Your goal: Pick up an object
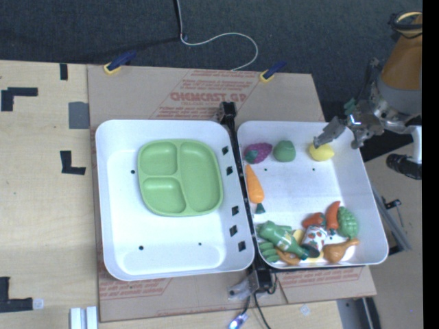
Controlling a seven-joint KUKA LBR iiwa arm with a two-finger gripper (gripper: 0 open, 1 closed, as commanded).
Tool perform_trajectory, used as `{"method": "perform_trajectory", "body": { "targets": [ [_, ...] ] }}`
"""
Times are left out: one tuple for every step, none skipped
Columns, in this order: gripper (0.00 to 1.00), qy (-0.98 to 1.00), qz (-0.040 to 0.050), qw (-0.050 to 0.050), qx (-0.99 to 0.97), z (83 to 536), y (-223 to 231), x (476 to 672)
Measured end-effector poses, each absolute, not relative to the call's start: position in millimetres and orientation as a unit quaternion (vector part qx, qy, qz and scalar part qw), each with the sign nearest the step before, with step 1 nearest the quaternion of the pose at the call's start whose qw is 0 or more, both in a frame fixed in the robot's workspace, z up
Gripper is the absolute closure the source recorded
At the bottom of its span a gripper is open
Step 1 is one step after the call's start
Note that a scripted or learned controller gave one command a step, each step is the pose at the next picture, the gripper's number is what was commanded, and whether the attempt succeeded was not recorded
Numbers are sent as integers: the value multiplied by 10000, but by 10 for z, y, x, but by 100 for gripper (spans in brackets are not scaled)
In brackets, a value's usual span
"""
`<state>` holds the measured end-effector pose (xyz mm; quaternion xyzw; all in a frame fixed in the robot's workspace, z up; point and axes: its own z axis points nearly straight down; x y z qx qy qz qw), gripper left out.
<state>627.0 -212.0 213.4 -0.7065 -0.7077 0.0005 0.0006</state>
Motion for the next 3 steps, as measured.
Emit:
{"method": "perform_trajectory", "body": {
  "targets": [
    [0, -7094, -10, -1, -7048, 3247, -1415, 5649],
    [100, -7085, 7, 1, -7057, 3296, -1447, 5672],
    [100, -7099, -5, 0, -7043, 3431, -647, 5867]
  ]
}}
